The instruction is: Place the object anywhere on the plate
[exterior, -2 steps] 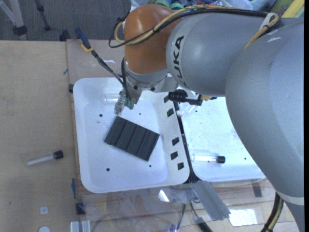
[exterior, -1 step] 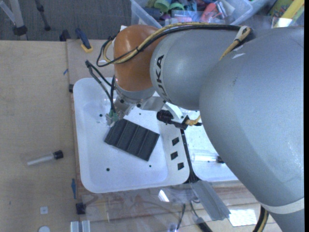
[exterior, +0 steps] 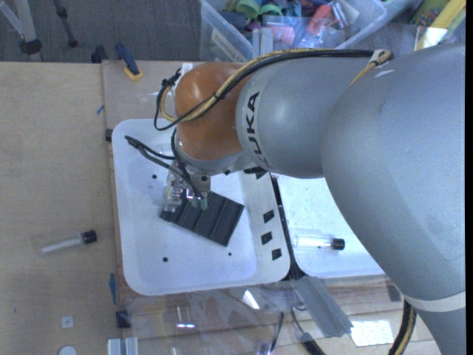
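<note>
Pincer (exterior: 185, 197) low in left bin (exterior: 140, 272), grip state unclear, touching dark ribbed block (exterior: 211, 217), block's long axis running upper-left to lower-right, near bin centre

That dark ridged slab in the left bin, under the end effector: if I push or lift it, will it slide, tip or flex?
The dark ridged slab lies flat on the left bin floor, so it would probably slide rather than tip or roll. Its straight edges suggest something stiff. Lying so low, it may be hard to grip from above; the end effector sits at its upper-left end.

Dark ribbed rectangular object (exterior: 211, 217) lies flat, angled, in the left bin (exterior: 140, 265)
</note>
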